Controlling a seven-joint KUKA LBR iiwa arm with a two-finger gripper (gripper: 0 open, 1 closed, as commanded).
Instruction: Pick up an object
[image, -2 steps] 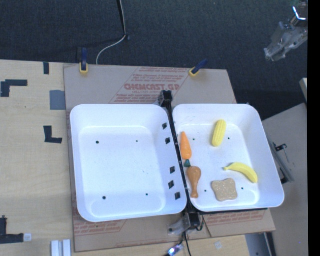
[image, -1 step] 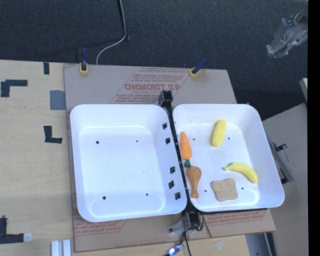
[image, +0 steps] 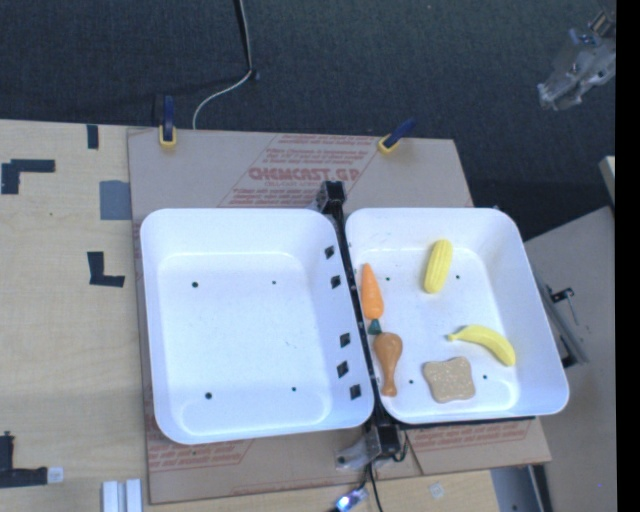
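The right bin (image: 500, 235) holds several toy foods. An ear of yellow corn (image: 437, 266) lies toward its back. An orange carrot (image: 371, 293) rests along the bin's left wall, and below it lies a brown drumstick (image: 387, 361). A yellow banana (image: 486, 343) sits at the right, and a tan slice of bread (image: 448, 380) lies near the front edge. My gripper (image: 575, 72) hangs blurred at the top right corner of the camera view, high above the dark floor and well away from both bins, with nothing seen between its fingers.
The left bin (image: 240, 325) stands beside the right one on a brown board (image: 300, 170) held by two clamps at the back. A row of black clips runs along the divider between the bins. A white cable trails off at the back.
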